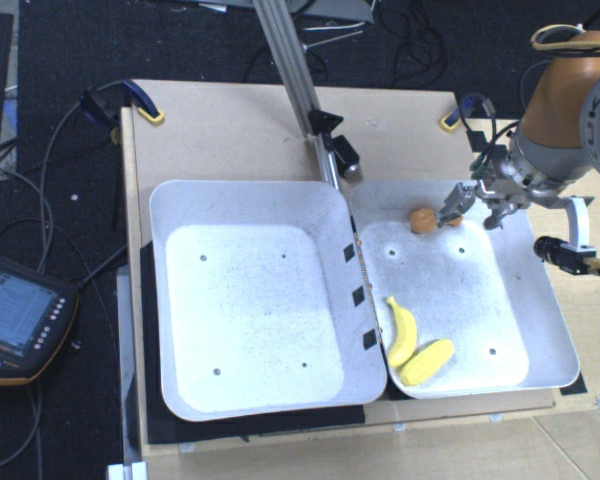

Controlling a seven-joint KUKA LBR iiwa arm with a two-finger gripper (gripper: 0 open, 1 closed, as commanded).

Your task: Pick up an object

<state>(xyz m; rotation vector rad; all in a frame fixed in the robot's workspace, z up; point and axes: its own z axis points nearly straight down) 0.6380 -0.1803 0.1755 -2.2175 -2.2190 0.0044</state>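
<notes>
A small orange ball (422,220) lies near the back wall of the right bin (540,298). A yellow banana (402,330) and a yellow lemon-like piece (427,361) rest together at the bin's front left. My gripper (475,208) hangs over the back of the right bin, just right of the orange ball, with its two fingers spread apart and nothing between them. The grey arm with its orange band rises to the upper right.
The left bin (250,298) sits beside the right one. A slanted metal pole (295,68) with a black clamp stands behind the bins. Clamps hold the bench's back corners. A pendant with cables lies on the floor at left.
</notes>
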